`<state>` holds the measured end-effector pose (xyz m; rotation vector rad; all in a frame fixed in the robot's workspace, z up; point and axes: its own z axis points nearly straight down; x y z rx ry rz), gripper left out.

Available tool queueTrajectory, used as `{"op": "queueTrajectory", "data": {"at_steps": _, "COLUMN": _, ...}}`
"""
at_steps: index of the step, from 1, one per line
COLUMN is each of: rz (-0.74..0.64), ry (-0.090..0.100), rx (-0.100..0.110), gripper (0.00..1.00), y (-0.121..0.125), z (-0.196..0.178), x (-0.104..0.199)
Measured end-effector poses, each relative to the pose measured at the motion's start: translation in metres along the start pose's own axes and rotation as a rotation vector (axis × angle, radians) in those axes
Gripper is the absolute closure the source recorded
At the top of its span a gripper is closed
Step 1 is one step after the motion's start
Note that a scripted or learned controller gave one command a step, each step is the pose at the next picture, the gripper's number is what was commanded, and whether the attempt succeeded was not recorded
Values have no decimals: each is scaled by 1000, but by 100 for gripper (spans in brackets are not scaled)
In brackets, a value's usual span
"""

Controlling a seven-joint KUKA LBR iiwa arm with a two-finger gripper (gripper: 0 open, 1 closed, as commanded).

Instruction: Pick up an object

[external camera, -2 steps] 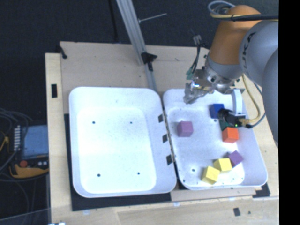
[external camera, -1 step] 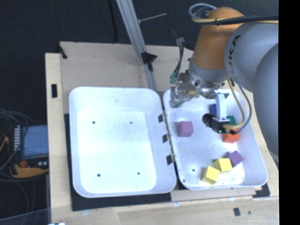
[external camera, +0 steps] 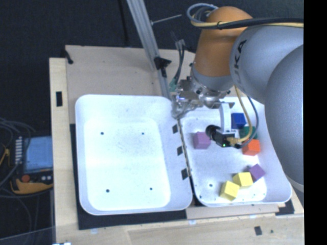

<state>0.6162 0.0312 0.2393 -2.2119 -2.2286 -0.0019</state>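
Hand [external camera: 180, 106] of mine hovers up-left of the nearest purple cube [external camera: 201, 140]; I cannot tell how wide it is.

Even overhead light, likely; left bin [external camera: 127, 152] glares white; soft focus, dark surround, faint shadows.

Pale wooden bench [external camera: 59, 137], black mat [external camera: 74, 188] under the bins. Left bin [external camera: 122, 152] and right bin [external camera: 214, 173] white, shallow, side by side. Small black tabs [external camera: 180, 150] along the seam between them. Metal bar [external camera: 145, 34] slants up from the back of the bench. Off the bench, left: blue box [external camera: 39, 153], dark cables [external camera: 7, 137] beside it.
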Motion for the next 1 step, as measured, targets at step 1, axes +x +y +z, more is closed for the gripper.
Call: {"op": "queueTrajectory", "data": {"at_steps": 1, "rz": 2, "ry": 0, "rx": 1, "gripper": 100, "y": -16, "z": -9, "x": 53}}
